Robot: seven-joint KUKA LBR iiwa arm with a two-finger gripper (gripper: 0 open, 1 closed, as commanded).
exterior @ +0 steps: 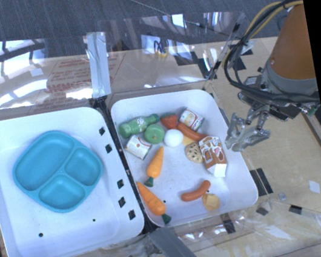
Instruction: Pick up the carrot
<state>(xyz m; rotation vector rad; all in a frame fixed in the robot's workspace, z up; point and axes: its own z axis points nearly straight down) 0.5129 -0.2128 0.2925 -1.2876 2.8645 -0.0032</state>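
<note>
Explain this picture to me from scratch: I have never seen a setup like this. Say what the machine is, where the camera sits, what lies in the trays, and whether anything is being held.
One camera looks down at a slant on a bench. The grey and orange shape at the right is a robot arm; its grasping end, the pincer, hangs just outside the right bin, above the bench, with nothing between its fingers that I can see.

The left bin holds a blue divided plate. The right bin holds toy food: two carrots, one near the middle and one by the front left corner, a sausage, a green bottle, a white ball, a cookie, a small carton and a can.

The job is to lift a carrot; both lie untouched.
</note>
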